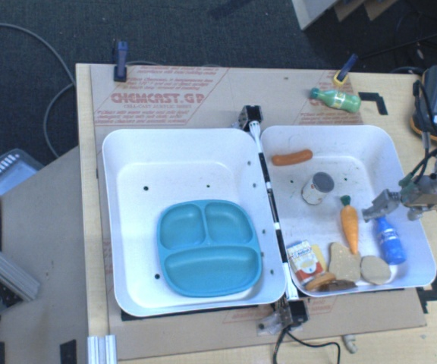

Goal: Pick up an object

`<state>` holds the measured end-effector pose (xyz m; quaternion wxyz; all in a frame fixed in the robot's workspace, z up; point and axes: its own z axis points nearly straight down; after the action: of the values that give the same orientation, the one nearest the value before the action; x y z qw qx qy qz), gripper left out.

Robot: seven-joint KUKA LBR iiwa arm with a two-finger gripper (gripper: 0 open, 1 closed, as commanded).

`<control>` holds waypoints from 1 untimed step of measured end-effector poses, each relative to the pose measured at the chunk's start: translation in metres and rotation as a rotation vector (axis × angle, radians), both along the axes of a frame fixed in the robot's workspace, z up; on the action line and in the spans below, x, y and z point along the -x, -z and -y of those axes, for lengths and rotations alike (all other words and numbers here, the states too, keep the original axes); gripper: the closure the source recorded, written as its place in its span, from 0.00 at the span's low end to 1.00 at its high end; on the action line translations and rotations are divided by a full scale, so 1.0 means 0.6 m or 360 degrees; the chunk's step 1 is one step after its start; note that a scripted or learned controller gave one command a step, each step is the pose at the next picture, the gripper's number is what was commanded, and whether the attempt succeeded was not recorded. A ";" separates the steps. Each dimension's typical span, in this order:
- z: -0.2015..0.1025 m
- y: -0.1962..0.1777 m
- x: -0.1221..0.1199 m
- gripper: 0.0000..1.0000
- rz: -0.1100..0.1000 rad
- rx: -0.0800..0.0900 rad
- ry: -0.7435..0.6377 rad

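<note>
End effector over right white bin, near its right wall; finger state unclear, can't tell. Blue plastic bottle lies just below it, orange toy carrot to its left. Turquoise three-section plate sits in left white bin.

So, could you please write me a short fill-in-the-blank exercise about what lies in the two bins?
1. The blue divided plate lies in the ____ bin.
2. The carrot lies in the right bin, just left of the ____ bottle.
3. The green bottle lies ____ the bins, on the bench.

Missing words: left; blue; outside
</note>
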<state>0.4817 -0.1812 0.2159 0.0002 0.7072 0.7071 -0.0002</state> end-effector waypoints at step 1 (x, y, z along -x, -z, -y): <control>-0.010 0.219 -0.125 0.00 0.0002 0.0000 -0.0002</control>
<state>0.5569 -0.1754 0.0845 0.0006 0.7067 0.7075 0.0002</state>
